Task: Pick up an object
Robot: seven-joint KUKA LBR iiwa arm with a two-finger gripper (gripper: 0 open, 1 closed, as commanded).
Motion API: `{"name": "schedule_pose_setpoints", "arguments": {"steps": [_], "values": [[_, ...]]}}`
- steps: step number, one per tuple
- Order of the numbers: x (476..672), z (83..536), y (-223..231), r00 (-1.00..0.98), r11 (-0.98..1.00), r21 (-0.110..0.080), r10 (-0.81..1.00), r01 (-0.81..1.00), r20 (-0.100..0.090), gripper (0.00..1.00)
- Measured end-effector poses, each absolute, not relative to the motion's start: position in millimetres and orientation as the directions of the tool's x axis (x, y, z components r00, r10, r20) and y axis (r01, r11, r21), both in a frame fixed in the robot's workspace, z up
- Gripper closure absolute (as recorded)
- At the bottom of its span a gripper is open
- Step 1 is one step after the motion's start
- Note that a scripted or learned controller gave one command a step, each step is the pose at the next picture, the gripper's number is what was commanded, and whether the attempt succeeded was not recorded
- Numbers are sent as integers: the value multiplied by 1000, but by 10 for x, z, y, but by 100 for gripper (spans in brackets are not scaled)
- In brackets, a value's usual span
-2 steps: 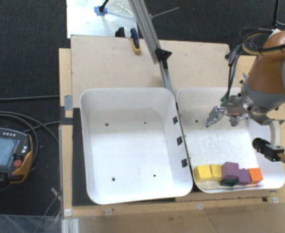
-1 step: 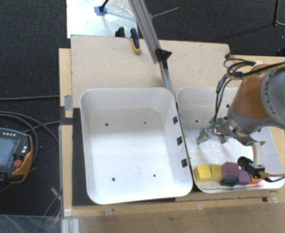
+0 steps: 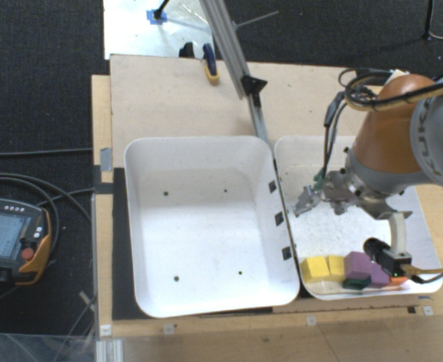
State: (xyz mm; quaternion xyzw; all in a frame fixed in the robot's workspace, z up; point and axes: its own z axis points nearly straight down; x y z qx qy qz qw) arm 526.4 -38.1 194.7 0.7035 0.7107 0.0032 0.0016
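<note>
The room is bright and the light is even. The two white bins point(image 3: 206, 225) shine almost too white, with soft grey shade along their inner walls. A shiny patch point(image 3: 142, 17) at the top glares. The picture looks a little soft and grainy.

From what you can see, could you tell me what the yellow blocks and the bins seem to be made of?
The yellow blocks look like soft foam or sponge: matte, with rounded edges, though painted wood is possible. The two white bins, left and right, look like moulded plastic: smooth, slightly glossy, with rounded corners and thin rims.
</note>
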Motion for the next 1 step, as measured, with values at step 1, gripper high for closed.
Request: {"name": "schedule_pose_setpoints", "arguments": {"steps": [1], "values": [[4957, 1982, -1332, 8, -8, 2, 1000, 1000, -4, 0]]}}
